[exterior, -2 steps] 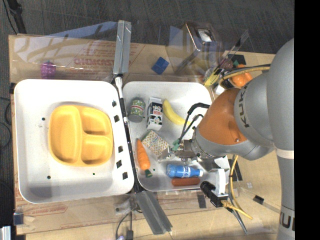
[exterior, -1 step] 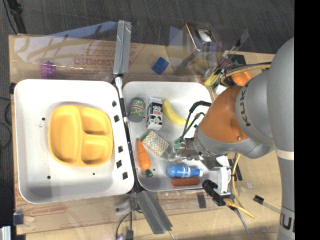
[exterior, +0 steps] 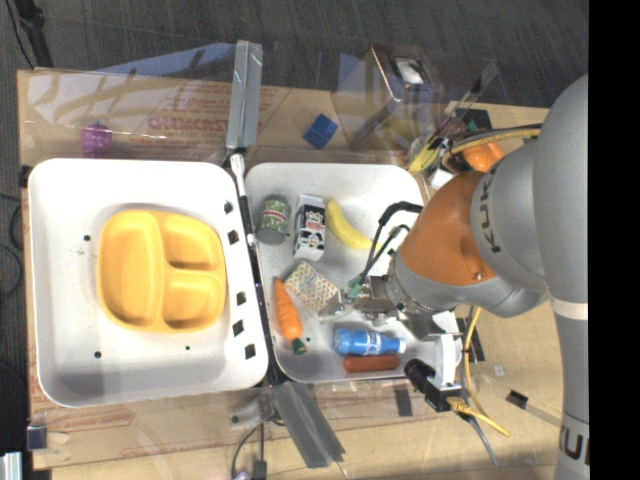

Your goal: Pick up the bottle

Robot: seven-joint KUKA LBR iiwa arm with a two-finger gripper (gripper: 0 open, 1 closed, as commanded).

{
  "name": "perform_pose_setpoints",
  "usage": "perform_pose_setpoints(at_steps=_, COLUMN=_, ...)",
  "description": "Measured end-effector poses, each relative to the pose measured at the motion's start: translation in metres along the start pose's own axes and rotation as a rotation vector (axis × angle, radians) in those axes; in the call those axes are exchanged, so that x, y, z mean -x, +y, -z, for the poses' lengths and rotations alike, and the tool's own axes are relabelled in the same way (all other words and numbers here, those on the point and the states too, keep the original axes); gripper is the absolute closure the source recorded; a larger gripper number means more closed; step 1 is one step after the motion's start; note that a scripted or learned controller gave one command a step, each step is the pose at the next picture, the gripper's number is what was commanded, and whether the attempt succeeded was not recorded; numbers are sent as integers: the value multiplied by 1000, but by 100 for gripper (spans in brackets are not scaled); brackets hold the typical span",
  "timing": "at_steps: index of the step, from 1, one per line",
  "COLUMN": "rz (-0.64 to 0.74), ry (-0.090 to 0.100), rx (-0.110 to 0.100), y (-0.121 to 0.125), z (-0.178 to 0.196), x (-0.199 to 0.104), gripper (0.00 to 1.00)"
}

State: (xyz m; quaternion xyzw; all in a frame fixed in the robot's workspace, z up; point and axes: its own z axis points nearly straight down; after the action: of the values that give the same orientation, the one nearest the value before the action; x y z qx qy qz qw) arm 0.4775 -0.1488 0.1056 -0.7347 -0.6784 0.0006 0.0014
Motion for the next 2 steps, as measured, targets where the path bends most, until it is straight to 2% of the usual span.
perform_pose_setpoints(at_steps=1, rz=-23, ry=2, rx=-1, y=0, z=-14, x=2, gripper=0)
perform_pose_setpoints(at_steps=2, rz=-18, ry=2, rx=-1, y=0, z=-4, x=2, gripper=100)
